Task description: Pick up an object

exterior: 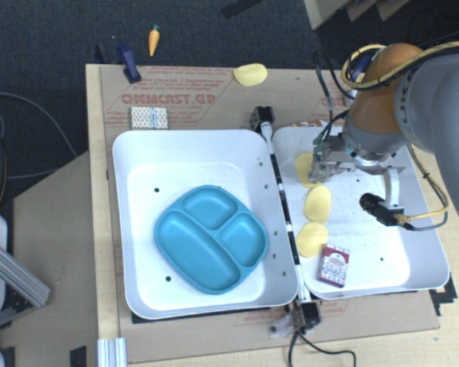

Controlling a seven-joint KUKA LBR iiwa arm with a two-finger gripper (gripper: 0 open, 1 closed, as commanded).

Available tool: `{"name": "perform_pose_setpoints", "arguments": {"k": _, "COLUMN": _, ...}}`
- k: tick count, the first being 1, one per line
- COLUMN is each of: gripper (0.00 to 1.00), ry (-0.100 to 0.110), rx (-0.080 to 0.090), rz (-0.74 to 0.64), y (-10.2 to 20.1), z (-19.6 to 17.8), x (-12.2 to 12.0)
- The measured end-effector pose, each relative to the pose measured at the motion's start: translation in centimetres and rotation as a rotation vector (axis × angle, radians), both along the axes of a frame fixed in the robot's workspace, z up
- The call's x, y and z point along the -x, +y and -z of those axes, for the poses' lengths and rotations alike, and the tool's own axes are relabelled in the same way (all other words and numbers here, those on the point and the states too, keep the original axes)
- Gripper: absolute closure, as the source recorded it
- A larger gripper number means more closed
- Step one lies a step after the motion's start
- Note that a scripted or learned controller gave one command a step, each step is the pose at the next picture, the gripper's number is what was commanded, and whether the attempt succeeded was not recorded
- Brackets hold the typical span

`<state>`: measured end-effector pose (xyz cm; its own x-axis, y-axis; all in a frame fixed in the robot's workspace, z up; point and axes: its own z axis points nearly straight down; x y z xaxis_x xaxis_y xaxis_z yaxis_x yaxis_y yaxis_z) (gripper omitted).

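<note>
Okay, quick read for you: the gripper (319, 168) is down in the right bin (413, 270), at its upper left part, right against the top yellow piece (303, 167). From this slanted view you can't tell whether the pincer is apart or together, and nothing is visibly clamped in it, so don't log a grasp.

Candidates in that bin: the top yellow piece at the gripper, a middle yellow piece (317, 202) just below it, a lower yellow piece (312, 238) near the bin's left wall, and a red-and-white box (333, 266) just beside that one. All four lie on the bin floor.

The left bin (138, 167) has only a blue divided plate (210, 238), well apart from the arm. Another yellow piece (250, 74) sits on the bench outside both bins.

Progress call: approach looks done, target is likely the top yellow piece. Left to do: a confirmed close on it and the lift. Mark the pick as not yet done.
</note>
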<state>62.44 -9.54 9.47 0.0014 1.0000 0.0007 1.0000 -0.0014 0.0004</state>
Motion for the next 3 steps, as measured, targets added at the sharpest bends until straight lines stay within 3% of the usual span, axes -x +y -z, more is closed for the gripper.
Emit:
{"name": "perform_pose_setpoints", "arguments": {"k": 1, "gripper": 0.00, "ry": 0.000, "rx": 0.000, "rz": 0.000, "y": 0.0, "z": 0.0, "x": 0.0}}
{"name": "perform_pose_setpoints", "arguments": {"k": 2, "gripper": 0.00, "ry": 0.003, "rx": 0.000, "rz": 0.000, "y": 0.3, "z": 1.0, "x": 2.6}}
{"name": "perform_pose_setpoints", "arguments": {"k": 3, "gripper": 1.00, "ry": 0.001, "rx": -0.001, "rz": 0.001, "y": 0.4, "z": 0.0, "x": 2.5}}
